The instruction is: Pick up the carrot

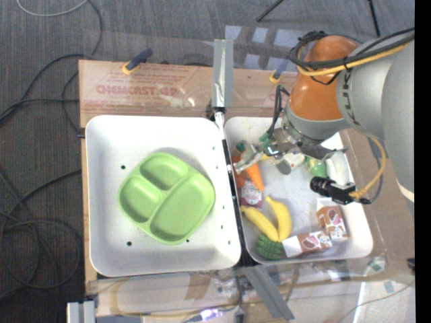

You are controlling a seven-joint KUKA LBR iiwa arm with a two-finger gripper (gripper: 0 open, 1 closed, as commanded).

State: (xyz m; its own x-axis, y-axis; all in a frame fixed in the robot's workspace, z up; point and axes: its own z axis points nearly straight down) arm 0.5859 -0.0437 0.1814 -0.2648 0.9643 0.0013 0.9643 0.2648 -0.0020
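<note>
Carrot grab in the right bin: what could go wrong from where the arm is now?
1. The orange toy carrot lies tight against the bin's left wall, so the gripper may hit the wall.
2. A small red-labelled packet touches the carrot's lower end and could be dragged along.
3. The yellow plastic bananas lie just below and might get nudged.

A green divided plate (168, 198) was seen lying in the left white bin (101, 180). In the right white bin (360, 237), two yellow bananas (271, 219) were found near the front, with a dark green vegetable (269, 249) just beside them. A small carton (308, 243) and another printed packet (333, 223) were placed near the front right corner. A cardboard sheet (141, 93) was laid behind the bins.
</note>
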